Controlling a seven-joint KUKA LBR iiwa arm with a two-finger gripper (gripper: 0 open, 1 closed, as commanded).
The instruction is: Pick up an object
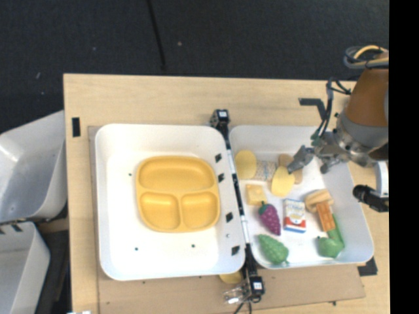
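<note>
My gripper (314, 160) hangs over the back right part of the right bin (357, 241), its two dark fingers spread open with nothing between them. Just left of and below its left finger (300, 158) lies a pale yellow piece (283, 182), with a small brown piece (285, 159) beside it. Further left is a round yellow fruit (245, 164). Nearer the front lie purple grapes (270, 218), a white and red carton (294, 216), an orange carrot (326, 219), a tan bread piece (317, 198) and two green vegetables (273, 249) (330, 246).
The left bin (118, 241) holds a yellow divided plate (177, 193). A ridge with black clips (232, 188) separates the two bins. The grey arm with its orange band (366, 103) comes in from the right. A square cracker-like piece (255, 193) lies near the ridge.
</note>
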